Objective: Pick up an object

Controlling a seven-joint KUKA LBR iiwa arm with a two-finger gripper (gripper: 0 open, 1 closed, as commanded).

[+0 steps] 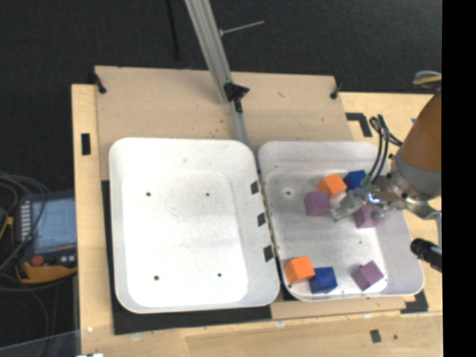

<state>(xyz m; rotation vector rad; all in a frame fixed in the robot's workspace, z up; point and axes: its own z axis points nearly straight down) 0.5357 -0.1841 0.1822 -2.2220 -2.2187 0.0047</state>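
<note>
A: Going left to right, quick. Far left off the bench, a handheld pendant with a screen and cables. Then the left bin, white, a few dark dots on its floor.

B: Anything between the bins?

A: A metal strut slants down from the top and ends near the inner corners. Right bin holds all the blocks.

B: List them.

A: Near the front rim: orange block, blue block touching it on its right, purple block a bit apart further right. Upper cluster: purple cube, orange cube just up-right of it, blue cube beside that.

B: Gripper?

A: The gripper sits low over the bin right of the purple cube, below the blue cube. Another purple piece lies right under or against it.

B: Holding it?

A: Cannot tell. The fingers are a blur of metal, so open or closed is unclear, and no block visibly sits between them. Arm comes in from the right, orange band at the edge.
</note>
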